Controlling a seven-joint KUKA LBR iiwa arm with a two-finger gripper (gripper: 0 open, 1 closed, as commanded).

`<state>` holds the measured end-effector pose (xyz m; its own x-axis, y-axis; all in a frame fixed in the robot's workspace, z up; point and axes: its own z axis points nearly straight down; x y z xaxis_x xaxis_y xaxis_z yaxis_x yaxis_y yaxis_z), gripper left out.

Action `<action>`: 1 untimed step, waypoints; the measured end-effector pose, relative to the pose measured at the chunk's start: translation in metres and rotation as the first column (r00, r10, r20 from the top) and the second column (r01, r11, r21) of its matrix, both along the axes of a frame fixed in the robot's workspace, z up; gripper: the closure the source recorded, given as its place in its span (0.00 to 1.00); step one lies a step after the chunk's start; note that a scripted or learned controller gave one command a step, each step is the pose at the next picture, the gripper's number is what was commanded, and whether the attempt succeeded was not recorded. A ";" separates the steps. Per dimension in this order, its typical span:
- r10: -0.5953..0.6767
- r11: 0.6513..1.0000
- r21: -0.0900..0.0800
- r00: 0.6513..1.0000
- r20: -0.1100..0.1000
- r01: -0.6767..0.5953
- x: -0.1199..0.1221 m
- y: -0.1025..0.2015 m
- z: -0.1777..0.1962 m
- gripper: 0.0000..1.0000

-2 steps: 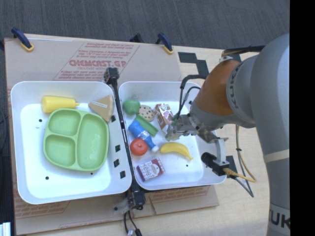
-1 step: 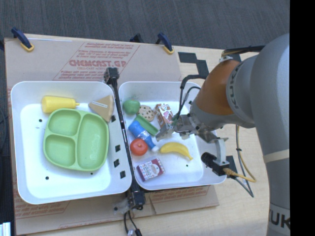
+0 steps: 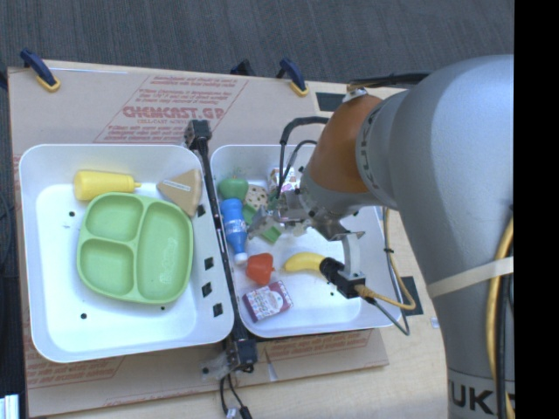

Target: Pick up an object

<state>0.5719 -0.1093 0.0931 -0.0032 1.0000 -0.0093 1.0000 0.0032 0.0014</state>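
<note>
From the camera above the counter (image 3: 61, 85), the arm (image 3: 410, 147) reaches in from the right and bends down over the right bin (image 3: 367, 317). Its gripper (image 3: 281, 212) sits low among the clutter at the bin's upper middle, just beside a blue bottle (image 3: 232, 223), a green piece (image 3: 232, 188) and a small die (image 3: 256, 196). Whether it is released or clenched cannot be told, since the wrist hides that part.

Other candidates lie nearer the front of the same bin: a banana (image 3: 303, 262), a red object (image 3: 259, 268) and a pink-patterned packet (image 3: 267, 301), all close together but apart from the gripper. The left bin (image 3: 44, 321) holds a green divided plate (image 3: 135, 247), a yellow bottle (image 3: 103, 183) and a tan wedge (image 3: 182, 190).

The step in hand looks like the descent onto a target in the crowded cluster. The next move calls for closing on one item without nudging its neighbours, then lifting straight up to check the hold.
</note>
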 end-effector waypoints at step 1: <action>0.004 1.000 0.004 1.000 -0.003 -0.004 0.000 0.002 0.009 1.00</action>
